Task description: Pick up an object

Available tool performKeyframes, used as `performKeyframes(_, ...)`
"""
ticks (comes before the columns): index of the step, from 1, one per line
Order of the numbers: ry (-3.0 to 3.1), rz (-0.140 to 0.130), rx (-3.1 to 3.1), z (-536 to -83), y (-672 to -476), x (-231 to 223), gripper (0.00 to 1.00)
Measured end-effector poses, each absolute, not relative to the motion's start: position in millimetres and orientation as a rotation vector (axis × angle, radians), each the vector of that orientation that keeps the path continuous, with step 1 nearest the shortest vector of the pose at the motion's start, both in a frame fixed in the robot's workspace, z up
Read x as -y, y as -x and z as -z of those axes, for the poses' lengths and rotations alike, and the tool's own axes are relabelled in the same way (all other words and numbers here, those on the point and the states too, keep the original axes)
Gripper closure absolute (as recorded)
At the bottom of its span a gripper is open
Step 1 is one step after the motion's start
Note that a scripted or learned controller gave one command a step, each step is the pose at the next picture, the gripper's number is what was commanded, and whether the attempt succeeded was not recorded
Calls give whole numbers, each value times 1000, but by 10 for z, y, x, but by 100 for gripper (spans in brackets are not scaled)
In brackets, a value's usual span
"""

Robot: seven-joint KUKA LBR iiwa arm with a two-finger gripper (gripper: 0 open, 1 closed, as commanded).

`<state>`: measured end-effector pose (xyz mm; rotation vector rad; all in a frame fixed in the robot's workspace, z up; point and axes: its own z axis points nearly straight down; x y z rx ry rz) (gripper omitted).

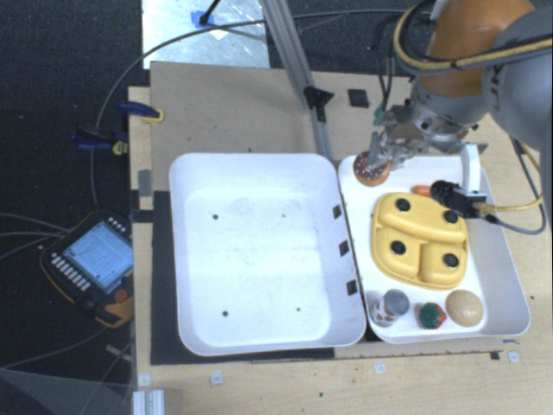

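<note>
My gripper is down in the far left corner of the right bin, right over a small round brown object. Its tip covers the top of that object, so contact cannot be judged. A large yellow moulded piece with black dots lies in the middle of the same bin. Along the near wall lie a small grey and red piece, a green and red ball and a beige egg shape. A small orange piece peeks out behind the yellow one.
The left bin adjoins the right one, with black clips along the shared edge. A grey pole slants over the bench behind the bins. A handheld pendant and cables lie left of the bench.
</note>
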<state>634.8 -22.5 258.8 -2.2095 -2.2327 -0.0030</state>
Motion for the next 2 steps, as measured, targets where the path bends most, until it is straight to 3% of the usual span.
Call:
performKeyframes(1, 2209, 3, 2232, -2484, -6344, -319, 100)
performKeyframes(2, 2208, 3, 2232, -2499, -6161, -854, 100)
